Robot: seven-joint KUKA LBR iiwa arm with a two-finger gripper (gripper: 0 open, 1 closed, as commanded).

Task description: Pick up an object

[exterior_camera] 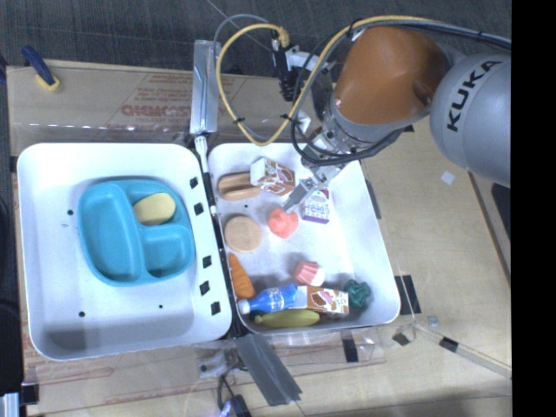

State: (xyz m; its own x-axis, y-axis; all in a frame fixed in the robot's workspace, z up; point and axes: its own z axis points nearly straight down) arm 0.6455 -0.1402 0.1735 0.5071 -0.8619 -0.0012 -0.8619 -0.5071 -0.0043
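A: Where is the gripper now?

B: It hangs low in the right bin, at the far side. Take the pink toy as the mark: the gripper is just behind it, a little to the right, and close over the small purple carton.

A: Are the fingers open?

B: I cannot tell. The orange wrist covers most of them, and I see only a grey tip. Nothing is visible between them, so I do not say it holds anything.

A: Which thing does it go for?

B: I judge the carton or the pink toy. Both lie in the right bin, almost touching each other.

A: What can go wrong?

B: The crowding. Behind the pink toy, to the left, lie a hot dog and a brown box, and the round bun is just to its left. If the fingers come down between the carton and the pink toy, one finger may land on top of a thing and push it away.

A: And the carton itself?

B: It lies flat, I think, so the fingers may slide over it and close on nothing. The pink toy looks rounded and may roll out.

A: Is the left bin in danger?

B: No, its blue tray is well apart.
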